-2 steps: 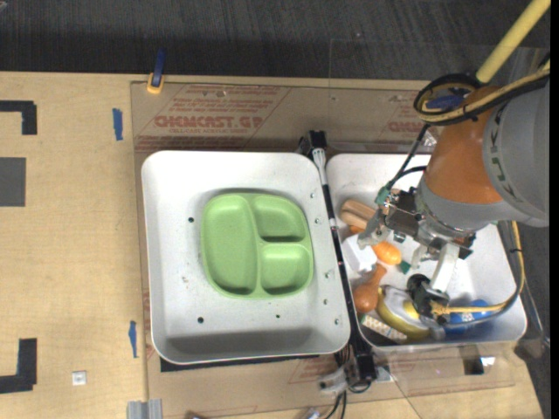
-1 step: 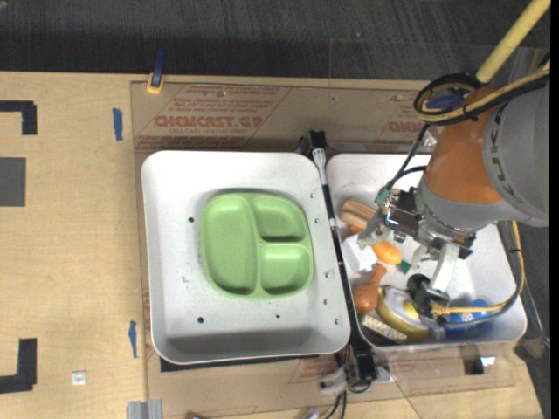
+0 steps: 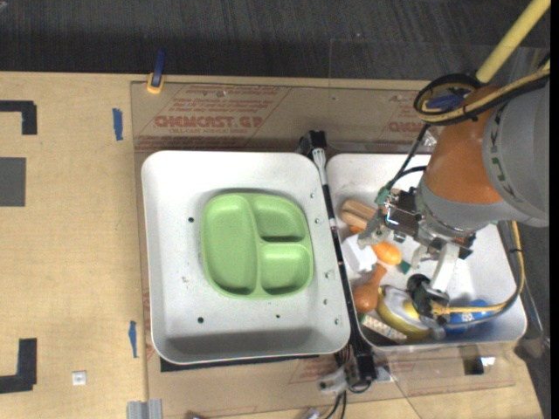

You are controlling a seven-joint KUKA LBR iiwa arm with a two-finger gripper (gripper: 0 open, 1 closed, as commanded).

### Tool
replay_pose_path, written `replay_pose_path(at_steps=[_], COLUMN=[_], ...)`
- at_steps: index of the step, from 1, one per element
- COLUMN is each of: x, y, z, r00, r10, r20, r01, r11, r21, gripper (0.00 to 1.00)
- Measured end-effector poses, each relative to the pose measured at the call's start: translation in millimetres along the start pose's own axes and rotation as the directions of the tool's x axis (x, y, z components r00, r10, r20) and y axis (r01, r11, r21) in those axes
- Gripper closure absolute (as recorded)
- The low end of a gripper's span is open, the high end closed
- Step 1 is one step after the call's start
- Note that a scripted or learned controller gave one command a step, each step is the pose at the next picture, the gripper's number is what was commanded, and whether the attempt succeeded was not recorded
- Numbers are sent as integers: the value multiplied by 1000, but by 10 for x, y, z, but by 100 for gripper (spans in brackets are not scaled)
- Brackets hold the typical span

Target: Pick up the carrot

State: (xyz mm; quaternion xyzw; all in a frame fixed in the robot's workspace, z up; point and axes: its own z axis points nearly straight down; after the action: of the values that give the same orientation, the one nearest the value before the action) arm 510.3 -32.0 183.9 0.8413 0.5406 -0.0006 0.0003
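Even, fairly bright overhead light is falling across the bench [image 3: 70, 234], with no harsh glare. The left bin [image 3: 166, 190] is showing soft grey shading along its inner walls, and the green tray [image 3: 231, 243] is casting almost no shadow. The arm [image 3: 489, 164] is throwing a dim shadow into the right bin [image 3: 515, 312]. Detail is looking slightly soft and grainy overall, and the dark floor strip along the top is reading murky.

matt brown cardboard over the surface [image 3: 70, 234]; smooth white plastic bins [image 3: 166, 234]; satin green plastic divided plate [image 3: 231, 247]; glossy orange carrot [image 3: 387, 253].
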Motion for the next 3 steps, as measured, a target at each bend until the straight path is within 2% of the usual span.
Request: replay_pose_path(at_steps=[1,2,3], x=[-943,-604,196], y=[483,355,568], z=[729,953,-19], r00=[992,901,686], r10=[126,434,728], r20=[3,-1,-2], r01=[-126,-434,-728], r11=[992,901,686], r21=[10,-4,3], gripper=[0,0,0])
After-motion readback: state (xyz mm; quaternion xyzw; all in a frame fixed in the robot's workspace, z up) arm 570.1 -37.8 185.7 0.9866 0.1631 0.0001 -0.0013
